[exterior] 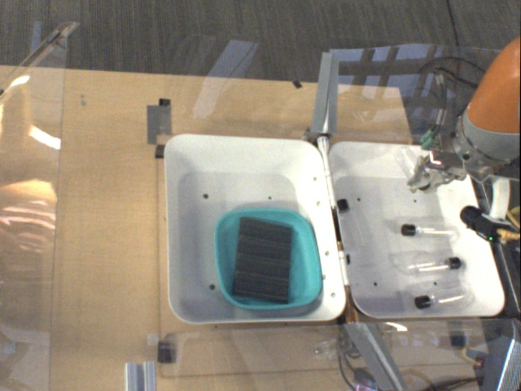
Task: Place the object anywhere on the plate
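Left bin: white and shallow; a teal plate is seen resting in its lower half, toward the right wall.
Plate contents: a dark ribbed rectangular block is seen lying flat in the middle of the plate, long side running up and down the view, all of it inside the rim.
Divider: the two bins are butted together; a grey metal post is seen standing above the joint.
Right bin: three clear tubes with black caps are noted on its floor: upper tube, middle tube, lower tube. All lie flat, apart from one another.
Arm: the orange band is seen at the upper right; the wrist sits over the top right corner of the right bin.
Gripper: metal parts are seen low over the bin's upper floor, well apart from the plate. Whether it is wide or narrow cannot be told. Nothing is seen held.
Task state: if the block is the object meant, placement is judged done. If a tube is meant, pick-up, carry and set-down are all judged left.
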You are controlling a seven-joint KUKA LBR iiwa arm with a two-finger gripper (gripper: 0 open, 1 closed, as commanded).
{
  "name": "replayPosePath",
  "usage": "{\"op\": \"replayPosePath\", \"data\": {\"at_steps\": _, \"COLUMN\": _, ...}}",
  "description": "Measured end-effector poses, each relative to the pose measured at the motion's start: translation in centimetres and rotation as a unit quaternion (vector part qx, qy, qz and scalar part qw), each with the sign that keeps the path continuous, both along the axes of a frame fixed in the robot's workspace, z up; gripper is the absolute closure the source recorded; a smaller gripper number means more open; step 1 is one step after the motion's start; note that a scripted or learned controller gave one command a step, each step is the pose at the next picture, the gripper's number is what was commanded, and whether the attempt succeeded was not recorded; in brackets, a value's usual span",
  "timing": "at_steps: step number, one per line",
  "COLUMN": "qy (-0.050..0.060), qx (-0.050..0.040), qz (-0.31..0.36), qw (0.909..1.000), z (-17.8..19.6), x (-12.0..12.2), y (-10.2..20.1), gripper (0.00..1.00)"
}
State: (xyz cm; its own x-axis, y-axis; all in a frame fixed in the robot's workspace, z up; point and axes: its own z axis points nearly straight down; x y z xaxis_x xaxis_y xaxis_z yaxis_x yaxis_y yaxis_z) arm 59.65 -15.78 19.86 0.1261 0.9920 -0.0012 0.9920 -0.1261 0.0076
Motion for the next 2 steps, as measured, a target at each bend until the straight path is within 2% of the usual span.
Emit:
{"op": "replayPosePath", "data": {"at_steps": 1, "qy": 0.001, "qx": 0.0006, "qz": 0.084, "qw": 0.9964, "z": 1.3, "x": -5.4, "y": 6.9, "gripper": 1.00}}
{"op": "replayPosePath", "data": {"at_steps": 2, "qy": 0.002, "qx": 0.0006, "qz": 0.145, "qw": 0.9895, "z": -0.8, "x": -9.0, "y": 13.8, "gripper": 1.00}}
